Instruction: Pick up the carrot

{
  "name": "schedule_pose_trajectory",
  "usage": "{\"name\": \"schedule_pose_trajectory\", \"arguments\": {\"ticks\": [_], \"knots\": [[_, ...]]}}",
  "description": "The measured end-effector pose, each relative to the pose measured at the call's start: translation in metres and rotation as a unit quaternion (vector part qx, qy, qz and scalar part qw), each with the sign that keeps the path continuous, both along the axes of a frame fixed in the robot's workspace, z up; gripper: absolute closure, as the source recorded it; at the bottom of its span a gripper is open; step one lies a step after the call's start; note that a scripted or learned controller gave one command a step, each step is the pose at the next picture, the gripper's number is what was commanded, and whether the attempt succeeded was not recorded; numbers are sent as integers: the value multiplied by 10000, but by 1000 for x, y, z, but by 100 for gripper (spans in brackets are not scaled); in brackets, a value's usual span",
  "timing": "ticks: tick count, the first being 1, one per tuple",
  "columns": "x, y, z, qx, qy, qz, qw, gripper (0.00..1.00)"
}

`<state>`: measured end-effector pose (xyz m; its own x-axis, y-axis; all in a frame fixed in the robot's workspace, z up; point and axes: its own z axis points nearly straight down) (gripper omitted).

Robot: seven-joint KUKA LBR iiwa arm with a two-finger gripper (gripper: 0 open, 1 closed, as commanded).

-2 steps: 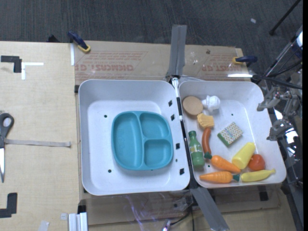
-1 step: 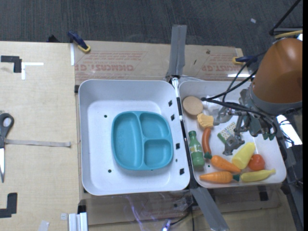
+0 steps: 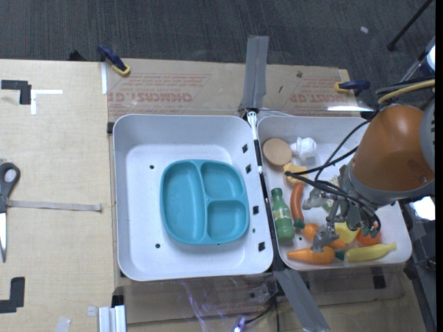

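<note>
The carrot (image 3: 310, 256) lies at the near edge of the right bin (image 3: 325, 126), beside a yellow banana (image 3: 370, 252). The gripper (image 3: 324, 235) hangs just above the carrot. I cannot tell how its jaws stand. A green bottle (image 3: 281, 215) sits to the left.

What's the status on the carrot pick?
Gripper low in right bin, just above carrot; grasp unclear. Carrot lying at front wall. Banana, green bottle crowd it.

Plate (image 3: 205, 200) in left bin (image 3: 131, 185); carrot (image 3: 311, 256) in right bin (image 3: 315, 126).
</note>
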<state>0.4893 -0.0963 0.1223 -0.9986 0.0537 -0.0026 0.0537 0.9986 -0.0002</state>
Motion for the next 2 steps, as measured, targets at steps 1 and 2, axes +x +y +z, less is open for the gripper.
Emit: {"name": "schedule_pose_trajectory", "arguments": {"ticks": [1, 2], "knots": [[-6, 3, -26, 3, -65, -1091, 9940, 0], [-4, 4, -17, -1, -82, -1072, 9942, 100]]}}
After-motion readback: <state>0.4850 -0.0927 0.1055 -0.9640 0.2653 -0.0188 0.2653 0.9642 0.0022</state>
